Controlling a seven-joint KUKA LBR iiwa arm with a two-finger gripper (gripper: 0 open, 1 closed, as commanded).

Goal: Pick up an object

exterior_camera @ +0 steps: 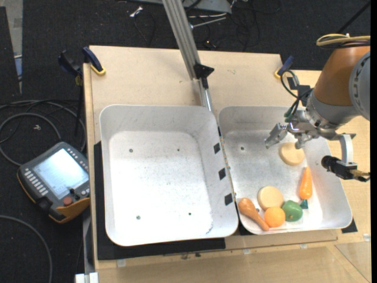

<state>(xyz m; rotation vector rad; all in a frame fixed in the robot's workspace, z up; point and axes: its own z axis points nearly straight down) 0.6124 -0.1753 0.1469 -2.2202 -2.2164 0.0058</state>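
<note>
My gripper (287, 136) hangs over the upper middle of the right bin (247, 128), its fingers spread open with nothing between them. Just below and right of it lies a pale cream round piece (292, 155), close to the fingertips. An orange carrot (305, 183) lies further down by the bin's right side. Along the bin's front edge sit another cream round piece (270, 197), an orange ball (274, 217), a green pepper-like item (293, 210) and a second orange carrot (252, 213).
The left bin (156, 170) is beside the right one, meeting it at a raised rim with black clips (222, 173). A metal pole (184, 31) slants over the bench at the back. A teach pendant (56, 181) lies on the floor to the left.
</note>
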